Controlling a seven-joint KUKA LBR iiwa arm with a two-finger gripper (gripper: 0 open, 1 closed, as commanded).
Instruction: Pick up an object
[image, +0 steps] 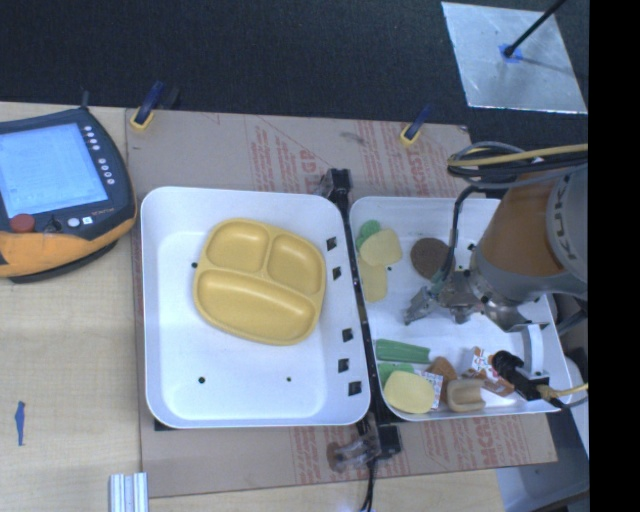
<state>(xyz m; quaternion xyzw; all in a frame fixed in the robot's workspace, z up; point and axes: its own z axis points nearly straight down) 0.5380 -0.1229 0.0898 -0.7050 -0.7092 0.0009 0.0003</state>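
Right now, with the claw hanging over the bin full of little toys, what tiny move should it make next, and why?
Probably a short drop straight down. The gripper hangs over a bare patch of the right bin, with nothing between its spread fingers. The brown disc and the pale yellow piece lie just beyond it, so a slight shift toward one of them first might help.

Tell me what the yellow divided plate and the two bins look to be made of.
The yellow divided plate looks like moulded plastic: one even colour, rounded compartment ridges, a soft semi-matte sheen. The left bin and the right bin seem to be thin white plastic or coated sheet, smooth with rounded corners and faint glare; the view cannot settle which.
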